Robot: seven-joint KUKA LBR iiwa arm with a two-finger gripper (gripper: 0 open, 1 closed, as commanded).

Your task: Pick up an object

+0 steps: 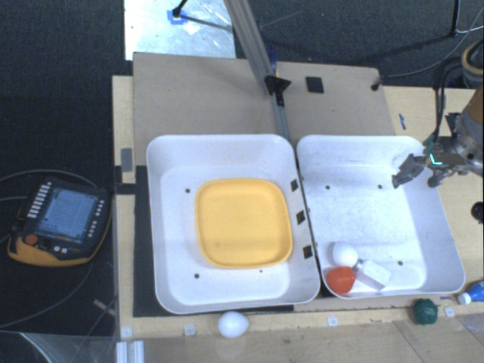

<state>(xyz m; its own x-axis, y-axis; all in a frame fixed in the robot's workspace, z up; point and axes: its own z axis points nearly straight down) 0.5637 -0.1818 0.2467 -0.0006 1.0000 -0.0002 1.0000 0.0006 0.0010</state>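
My gripper [418, 174] hangs over the far right edge of the right bin [363, 203], its two dark fingers spread apart with nothing between them. In that bin's near left corner lie a white ball [344, 255], an orange-red round object [341, 279] and a small white block [372, 274], all well away from the gripper. A yellow square plate [243, 221] fills the middle of the left bin [170, 203].
A white egg-shaped object [233, 324] lies on the bench in front of the left bin. A dark green ball [424, 311] and a blue-white item [470, 296] sit at the bench's front right. A teach pendant [59, 221] rests on the floor at left.
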